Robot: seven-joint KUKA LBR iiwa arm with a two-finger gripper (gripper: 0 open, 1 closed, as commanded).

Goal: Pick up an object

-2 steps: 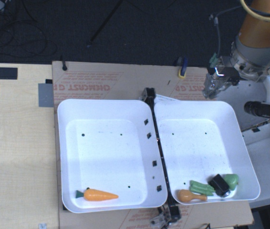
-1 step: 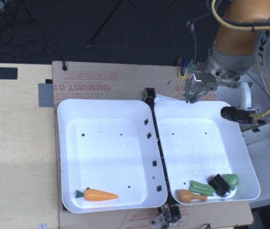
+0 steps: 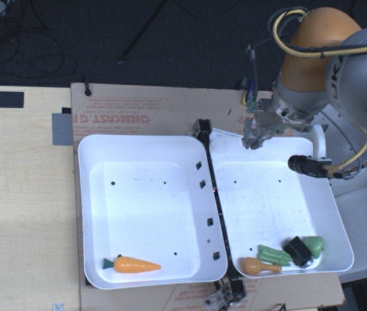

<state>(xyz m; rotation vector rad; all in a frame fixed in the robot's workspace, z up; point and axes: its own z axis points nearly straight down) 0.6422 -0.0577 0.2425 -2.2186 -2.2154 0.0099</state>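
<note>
the grey arm's jaws hang at the right white bin's far rim; i cannot tell their opening. the black block sits crowded among green pieces, so a grab may slip.

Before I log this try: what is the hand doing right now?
Hand: above the right bin's far edge; open or shut cannot be told.

Smooth white plastic bins, glossy plastic carrot, matt cardboard
</note>
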